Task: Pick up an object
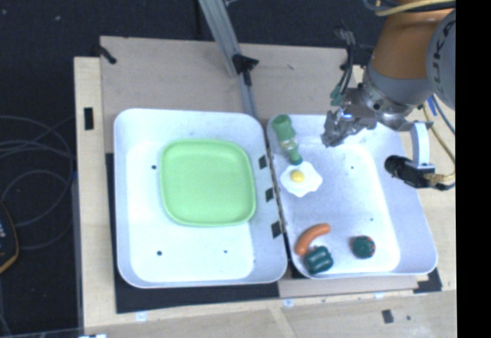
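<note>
- Green plate (207, 182) is seen lying in the left bin (138, 252).
- Bottle (285, 137), fried egg (300, 179), sausage (312, 236) and two green toys are scattered across the right bin (399, 198).
- Pincer (336, 134) is held over that bin's far edge; nothing is seen gripped, and its opening cannot be told.

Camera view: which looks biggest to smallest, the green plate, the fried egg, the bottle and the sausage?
1. Plate, by far.
2. Egg and bottle look about alike; I won't rank them.
3. Sausage, slightly smaller.
</note>
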You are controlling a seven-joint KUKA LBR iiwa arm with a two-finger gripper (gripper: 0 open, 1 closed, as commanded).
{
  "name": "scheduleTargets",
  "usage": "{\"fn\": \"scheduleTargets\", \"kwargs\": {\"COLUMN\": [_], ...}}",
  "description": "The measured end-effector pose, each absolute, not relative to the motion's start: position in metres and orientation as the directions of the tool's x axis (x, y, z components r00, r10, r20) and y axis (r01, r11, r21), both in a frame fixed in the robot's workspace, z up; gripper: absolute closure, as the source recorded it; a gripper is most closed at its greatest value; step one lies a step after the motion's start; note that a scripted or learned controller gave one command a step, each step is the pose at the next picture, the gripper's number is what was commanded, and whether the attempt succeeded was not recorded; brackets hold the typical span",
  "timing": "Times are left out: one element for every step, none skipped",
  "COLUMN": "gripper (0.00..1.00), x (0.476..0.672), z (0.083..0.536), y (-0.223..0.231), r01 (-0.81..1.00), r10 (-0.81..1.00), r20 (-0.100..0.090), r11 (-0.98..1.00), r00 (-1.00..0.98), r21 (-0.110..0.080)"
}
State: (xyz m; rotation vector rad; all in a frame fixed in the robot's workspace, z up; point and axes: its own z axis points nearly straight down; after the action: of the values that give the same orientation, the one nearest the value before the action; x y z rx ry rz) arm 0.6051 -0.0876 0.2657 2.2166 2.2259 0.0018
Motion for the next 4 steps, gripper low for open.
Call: {"fn": "scheduleTargets", "kwargs": {"gripper": [1.00,1.00,1.00,1.00], "x": [0.615,0.631,0.641,0.655], "z": [0.271,0.255,0.250,0.245], "y": [-0.038,0.008,0.048,0.087], "r01": [1.000,1.000,1.000,1.000], "r10": [1.000,1.000,1.000,1.000], "r20": [0.001,0.000,0.000,0.000], "r11": [0.004,0.003,0.002,0.002], "r00": [-0.004,-0.003,-0.002,-0.002], "r21": [0.001,-0.001,0.000,0.000]}}
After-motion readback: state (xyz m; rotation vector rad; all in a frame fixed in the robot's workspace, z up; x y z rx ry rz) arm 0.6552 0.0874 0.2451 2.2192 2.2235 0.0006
